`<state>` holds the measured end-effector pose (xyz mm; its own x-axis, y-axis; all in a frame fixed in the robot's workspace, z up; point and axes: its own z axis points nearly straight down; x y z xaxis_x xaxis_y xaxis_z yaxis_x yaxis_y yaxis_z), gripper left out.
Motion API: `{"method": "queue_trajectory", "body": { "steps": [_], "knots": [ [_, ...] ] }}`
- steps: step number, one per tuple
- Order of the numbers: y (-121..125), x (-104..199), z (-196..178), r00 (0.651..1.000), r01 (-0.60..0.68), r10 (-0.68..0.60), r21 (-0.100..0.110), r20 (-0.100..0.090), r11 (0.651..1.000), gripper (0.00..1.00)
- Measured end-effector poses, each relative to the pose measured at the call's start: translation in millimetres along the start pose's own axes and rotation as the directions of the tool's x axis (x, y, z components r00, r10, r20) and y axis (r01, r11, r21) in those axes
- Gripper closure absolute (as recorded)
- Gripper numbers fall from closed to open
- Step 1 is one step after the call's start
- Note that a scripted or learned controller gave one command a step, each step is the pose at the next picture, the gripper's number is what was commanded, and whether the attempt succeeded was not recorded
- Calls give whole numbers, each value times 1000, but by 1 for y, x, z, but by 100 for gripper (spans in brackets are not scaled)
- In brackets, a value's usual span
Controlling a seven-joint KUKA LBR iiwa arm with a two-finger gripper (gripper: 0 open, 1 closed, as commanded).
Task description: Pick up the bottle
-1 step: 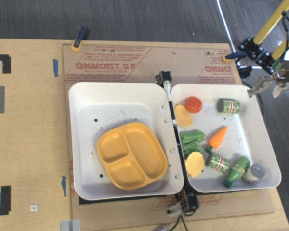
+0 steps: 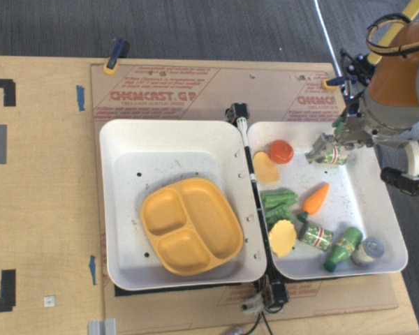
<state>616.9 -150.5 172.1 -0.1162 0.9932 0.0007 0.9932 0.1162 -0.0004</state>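
Observation:
My gripper (image 2: 329, 152) is over the far part of the right bin (image 2: 387, 218), reaching in from the right. It is shut on a small bottle (image 2: 335, 158) with a white, green and red label, which lies sideways between the fingers. A second small bottle (image 2: 314, 236) with a dark cap and a similar label lies near the bin's front. Beside it a green bottle (image 2: 342, 248) lies tilted, well in front of the gripper.
The right bin also holds a red tomato (image 2: 281, 151), a pale yellow piece (image 2: 265, 167), green vegetables (image 2: 278, 202), a carrot (image 2: 316, 197), a yellow round piece (image 2: 282, 239) and a grey jar (image 2: 368, 250). A yellow divided plate (image 2: 190, 225) lies in the left bin (image 2: 126, 152).

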Motion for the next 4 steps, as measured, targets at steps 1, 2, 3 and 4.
{"method": "queue_trajectory", "body": {
  "steps": [1, 2, 3, 4],
  "knots": [
    [-13, 59, 34, 983, -183, 183, 2, -1, 983, 0],
    [-32, 133, -12, 939, -344, 344, 1, -1, 939, 0],
    [-75, 175, -12, 785, -619, 619, 5, 1, 785, 0],
    [-74, 176, -22, 786, -619, 619, 4, 0, 786, 100]
  ]
}}
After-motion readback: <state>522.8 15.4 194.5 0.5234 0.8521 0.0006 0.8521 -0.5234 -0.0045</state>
